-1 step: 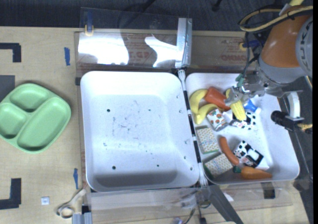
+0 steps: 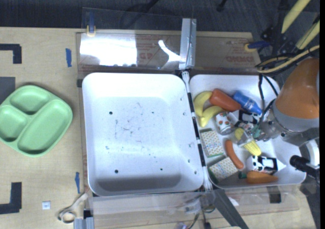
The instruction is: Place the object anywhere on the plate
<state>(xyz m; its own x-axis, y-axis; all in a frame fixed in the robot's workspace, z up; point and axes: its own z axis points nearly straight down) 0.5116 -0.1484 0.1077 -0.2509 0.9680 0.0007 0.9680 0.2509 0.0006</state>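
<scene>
Clutter in the right bin (image 2: 284,83) is the main risk: the toy foods lie touching, so the gripper (image 2: 249,134) may catch two, or nothing. I cannot tell its state. It hovers over the pile at right of the frame, near a small yellow piece (image 2: 253,148); which object is meant, and its long axis, I cannot tell. The green plate (image 2: 33,120) waits far left.

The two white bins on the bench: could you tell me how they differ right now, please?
The left bin shows a bare, scuffed floor, while the right bin holds a heap of toy food, including a banana and a carrot. The arm reaches down into the right bin, not the left bin. Both are shallow, white and sit side by side.
</scene>
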